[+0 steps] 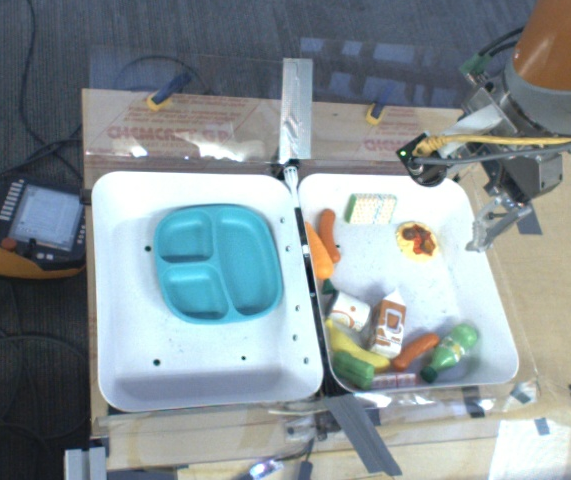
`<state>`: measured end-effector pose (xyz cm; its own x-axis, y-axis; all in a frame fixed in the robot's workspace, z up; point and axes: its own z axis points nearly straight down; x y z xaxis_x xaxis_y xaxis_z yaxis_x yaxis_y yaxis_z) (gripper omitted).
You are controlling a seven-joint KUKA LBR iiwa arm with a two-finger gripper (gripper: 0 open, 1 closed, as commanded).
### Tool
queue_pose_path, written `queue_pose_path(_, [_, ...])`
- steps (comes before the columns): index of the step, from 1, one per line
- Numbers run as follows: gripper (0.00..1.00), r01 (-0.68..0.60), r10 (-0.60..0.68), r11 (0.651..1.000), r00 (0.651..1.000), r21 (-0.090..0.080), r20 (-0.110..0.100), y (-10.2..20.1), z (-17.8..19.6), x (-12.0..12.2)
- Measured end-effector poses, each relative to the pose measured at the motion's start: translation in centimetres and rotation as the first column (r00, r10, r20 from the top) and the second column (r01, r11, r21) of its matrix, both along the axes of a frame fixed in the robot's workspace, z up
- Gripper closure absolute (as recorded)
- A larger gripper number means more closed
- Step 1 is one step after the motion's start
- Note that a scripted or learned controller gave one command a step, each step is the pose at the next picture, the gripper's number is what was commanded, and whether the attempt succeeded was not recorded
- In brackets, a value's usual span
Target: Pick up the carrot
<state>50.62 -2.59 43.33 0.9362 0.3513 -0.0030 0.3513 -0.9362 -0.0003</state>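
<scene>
- Carrot lies along the right bin's left wall, beside a hot dog.
- Jaws hang over that bin's right rim — empty; spread or pressed together, cannot tell.

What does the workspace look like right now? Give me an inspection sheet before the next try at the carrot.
Surface: two white bins side by side; left bin, right bin.
Job's things: carrot lies along the right bin's left wall, beside an orange-red sausage-shaped toy.
Clutter: blue divided plate in the left bin; in the right bin a waffle-like block, a small pizza toy, a small carton, a green bottle and more toy food at the near edge.
End effector: end effector over the right bin's right rim, far from the carrot, nothing seen in it.
Cables: yellow cable on the arm; black cables on the floor, left.
Surroundings: handheld pendant on the carpet, left.
</scene>
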Motion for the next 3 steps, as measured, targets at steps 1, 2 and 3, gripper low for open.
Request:
queue_pose_path(1, [0.0,0.154,-0.154,0.988,0.988,-0.001,-0.004,1.0,-18.3,2.2])
queue_pose_path(2, [0.0,0.07,-0.07,0.998,0.998,-0.001,0.001,0.5,-2.7,-0.2])
queue_pose_path(3, [0.0,0.139,-0.139,0.99,0.99,-0.003,-0.001,-6.3,0.0,3.1])
